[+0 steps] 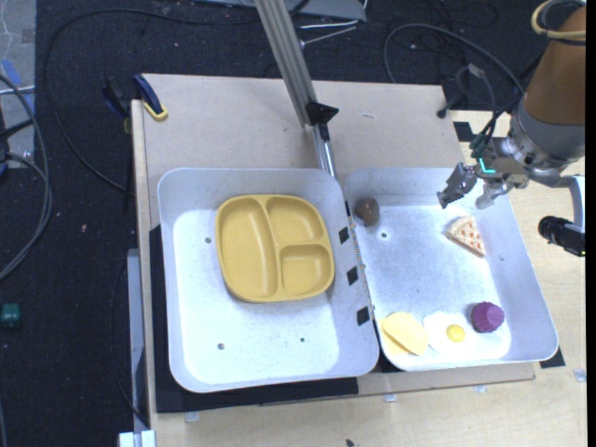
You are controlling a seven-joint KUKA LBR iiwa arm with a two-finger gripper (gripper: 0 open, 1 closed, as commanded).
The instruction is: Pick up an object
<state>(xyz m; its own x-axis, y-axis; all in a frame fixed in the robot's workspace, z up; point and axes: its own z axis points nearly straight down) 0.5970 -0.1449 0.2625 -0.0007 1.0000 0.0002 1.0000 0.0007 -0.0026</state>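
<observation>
Orange-tan pizza slice just below my gripper: looks light, stiff, flat; I'd pinch across narrow edges. Fingers seem parted, holding nothing.

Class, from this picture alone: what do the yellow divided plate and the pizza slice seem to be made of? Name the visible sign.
Yellow divided plate: probably moulded plastic, one even colour, rounded rims, dull sheen. Pizza slice: likely a plastic or rubber toy, judging by its flat colours and neat shape; too small to be sure.
</observation>
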